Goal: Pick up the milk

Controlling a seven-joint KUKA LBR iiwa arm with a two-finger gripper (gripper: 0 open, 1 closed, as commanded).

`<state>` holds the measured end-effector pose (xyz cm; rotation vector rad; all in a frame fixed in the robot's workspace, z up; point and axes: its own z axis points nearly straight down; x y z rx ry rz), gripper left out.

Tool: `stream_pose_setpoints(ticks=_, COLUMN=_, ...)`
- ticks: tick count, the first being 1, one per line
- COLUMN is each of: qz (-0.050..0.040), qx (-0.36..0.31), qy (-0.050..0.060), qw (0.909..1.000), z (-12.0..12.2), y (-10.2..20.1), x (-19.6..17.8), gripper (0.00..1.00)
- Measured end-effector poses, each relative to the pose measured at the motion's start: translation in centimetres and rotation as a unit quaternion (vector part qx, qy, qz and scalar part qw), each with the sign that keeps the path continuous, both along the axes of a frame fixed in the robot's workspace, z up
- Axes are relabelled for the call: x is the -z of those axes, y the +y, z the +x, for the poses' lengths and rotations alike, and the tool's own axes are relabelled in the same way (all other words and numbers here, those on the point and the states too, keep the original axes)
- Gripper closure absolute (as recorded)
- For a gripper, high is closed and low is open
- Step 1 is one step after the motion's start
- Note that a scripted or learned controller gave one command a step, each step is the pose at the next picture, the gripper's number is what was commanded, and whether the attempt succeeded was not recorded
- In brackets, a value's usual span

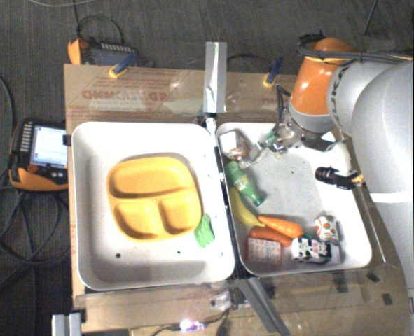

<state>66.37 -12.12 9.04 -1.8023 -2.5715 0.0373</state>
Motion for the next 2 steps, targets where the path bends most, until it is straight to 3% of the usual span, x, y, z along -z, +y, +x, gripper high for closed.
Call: stream_pose_setpoints(ticks=2, qz=-0.0017, qx=-0.053, qy=-0.004, qw=0.9986, z=0.27, y=0.10, x=-0.08, gripper=0.00)
